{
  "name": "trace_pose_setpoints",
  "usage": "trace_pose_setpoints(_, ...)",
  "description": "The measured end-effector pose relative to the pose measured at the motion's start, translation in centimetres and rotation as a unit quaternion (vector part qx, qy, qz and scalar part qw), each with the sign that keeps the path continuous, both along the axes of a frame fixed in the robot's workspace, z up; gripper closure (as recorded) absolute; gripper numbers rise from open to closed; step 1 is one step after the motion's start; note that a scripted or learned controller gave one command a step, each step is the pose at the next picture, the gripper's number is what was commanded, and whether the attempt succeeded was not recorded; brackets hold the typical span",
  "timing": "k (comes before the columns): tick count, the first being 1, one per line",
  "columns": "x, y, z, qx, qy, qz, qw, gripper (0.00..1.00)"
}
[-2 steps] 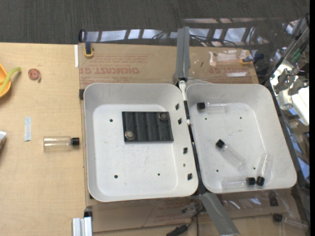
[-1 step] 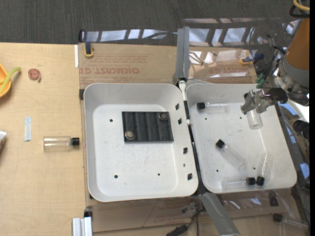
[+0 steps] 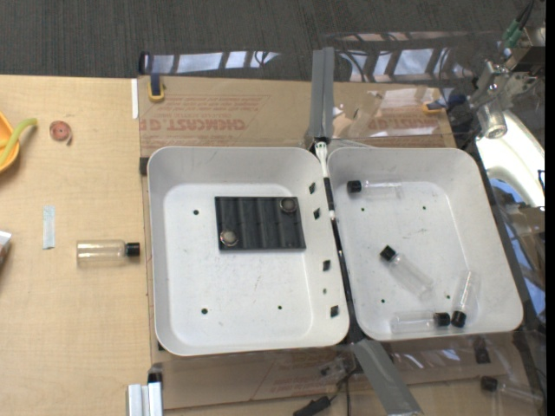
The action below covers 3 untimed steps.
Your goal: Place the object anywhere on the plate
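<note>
Jaws: state could not be read. The gripper [image 3: 496,102] sat at the far upper right, outside both bins, small and lost in clutter, with nothing visibly held.

Right bin [image 3: 486,198] held four clear vials with black caps:
- vial 1 [image 3: 375,187] lay near the back left corner
- vial 2 [image 3: 406,267] lay aslant near the middle
- vial 3 [image 3: 466,295] and vial 4 [image 3: 414,323] lay at the front right, their caps just beside each other

Left bin [image 3: 160,232] held the dark ribbed plate [image 3: 260,225], flat and toward the back. Two small round pieces rested on it, one [image 3: 288,204] at its back right and one [image 3: 229,237] at its front left. No vial lay on the plate.

On the bench [image 3: 69,336] left of the bins lay a fifth vial [image 3: 104,250], on its side, cap toward the left bin.
</note>
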State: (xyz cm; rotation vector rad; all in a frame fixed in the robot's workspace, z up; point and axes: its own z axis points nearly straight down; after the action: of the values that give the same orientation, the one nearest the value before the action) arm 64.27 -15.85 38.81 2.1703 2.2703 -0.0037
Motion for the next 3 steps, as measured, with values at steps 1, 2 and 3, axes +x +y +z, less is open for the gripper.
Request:
trace_pose_setpoints(1,-3.5,5.6,-13.3,0.0005,0.001,-0.017,0.9999,1.0)
trace_pose_setpoints(2,1.7,-0.5,0.1,0.0001,0.0,0.045,0.999,1.0)
trace_pose_setpoints(3,-10.6,3.1,-2.2,0.0007,0.0,0.149,0.9888,1.0)
